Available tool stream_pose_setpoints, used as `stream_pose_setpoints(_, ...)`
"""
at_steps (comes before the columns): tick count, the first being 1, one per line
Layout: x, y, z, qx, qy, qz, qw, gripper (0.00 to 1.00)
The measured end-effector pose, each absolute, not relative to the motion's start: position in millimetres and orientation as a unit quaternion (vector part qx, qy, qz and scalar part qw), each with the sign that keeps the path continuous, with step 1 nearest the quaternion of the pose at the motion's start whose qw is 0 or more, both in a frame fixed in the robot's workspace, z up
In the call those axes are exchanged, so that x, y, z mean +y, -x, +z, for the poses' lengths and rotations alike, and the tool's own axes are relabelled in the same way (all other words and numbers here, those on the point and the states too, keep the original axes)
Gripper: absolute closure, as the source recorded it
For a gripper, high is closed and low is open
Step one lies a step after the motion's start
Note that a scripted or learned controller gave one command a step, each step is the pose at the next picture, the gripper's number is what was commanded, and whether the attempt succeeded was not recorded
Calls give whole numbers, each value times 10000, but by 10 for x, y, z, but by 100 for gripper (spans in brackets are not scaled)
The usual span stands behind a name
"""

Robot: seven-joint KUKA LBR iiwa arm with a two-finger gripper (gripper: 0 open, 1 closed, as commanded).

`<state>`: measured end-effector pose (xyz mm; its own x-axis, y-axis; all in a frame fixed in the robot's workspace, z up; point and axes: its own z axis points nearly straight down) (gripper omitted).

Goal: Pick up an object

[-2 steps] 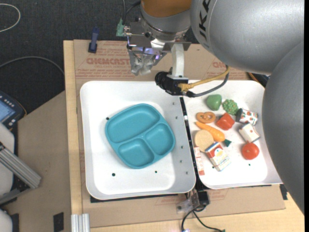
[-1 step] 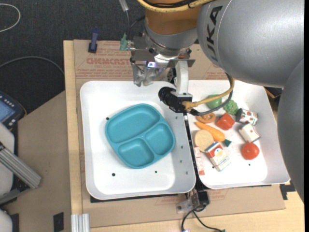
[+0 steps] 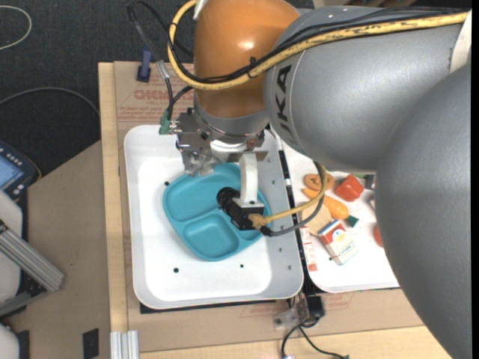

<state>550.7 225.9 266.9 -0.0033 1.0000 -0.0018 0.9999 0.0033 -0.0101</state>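
Observation:
A teal divided plate [image 3: 202, 219] lies in the left white bin [image 3: 150, 260], tilted toward the bin's middle. My gripper [image 3: 197, 161] hangs low over the plate's far edge, right at its rim, and the wrist and orange band hide most of it. Whether it touches the plate I cannot tell. The plate's far part is hidden under the wrist.
The right bin [image 3: 359, 279] holds several small things: a red-orange piece [image 3: 349, 188], an orange carrot-like piece [image 3: 332, 207], an orange ring [image 3: 314, 181] and a small printed carton [image 3: 338, 241]. The grey arm covers the right bin's far side. A cardboard sheet [image 3: 120, 126] lies under the bins.

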Motion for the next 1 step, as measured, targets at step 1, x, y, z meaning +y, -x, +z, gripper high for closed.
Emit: stream_pose_setpoints(1, 2248, -5242, 4533, -7083, 7058, -94, -30, 100)
